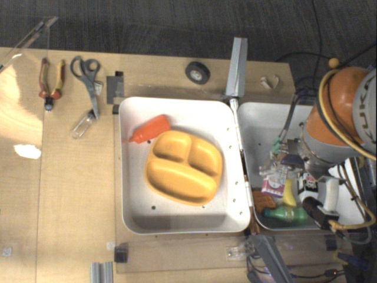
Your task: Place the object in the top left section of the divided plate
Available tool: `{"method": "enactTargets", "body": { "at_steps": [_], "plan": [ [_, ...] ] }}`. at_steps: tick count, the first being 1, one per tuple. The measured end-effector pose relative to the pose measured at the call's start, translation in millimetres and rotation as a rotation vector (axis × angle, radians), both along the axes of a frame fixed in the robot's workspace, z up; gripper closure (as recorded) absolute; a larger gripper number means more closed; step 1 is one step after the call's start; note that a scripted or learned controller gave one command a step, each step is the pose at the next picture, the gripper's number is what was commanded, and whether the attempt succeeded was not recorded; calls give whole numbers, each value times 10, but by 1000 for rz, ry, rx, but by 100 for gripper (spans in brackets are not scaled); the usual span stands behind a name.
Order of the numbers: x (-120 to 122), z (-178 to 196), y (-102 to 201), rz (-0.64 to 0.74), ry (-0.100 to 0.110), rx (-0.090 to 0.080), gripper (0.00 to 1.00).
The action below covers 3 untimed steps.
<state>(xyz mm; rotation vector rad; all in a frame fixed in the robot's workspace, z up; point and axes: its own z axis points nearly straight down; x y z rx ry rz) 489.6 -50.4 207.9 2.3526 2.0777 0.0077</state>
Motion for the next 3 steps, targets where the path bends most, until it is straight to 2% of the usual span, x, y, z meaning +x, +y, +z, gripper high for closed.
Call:
{"method": "enactTargets", "body": {
  "at_steps": [1,2,3],
  "plan": [
    [694,577,510,-3,1,-2,100],
    [844,692,1249,-7,2,-1,100],
    [1234,-186,1794,428,4,-2,100]
  ]
}}
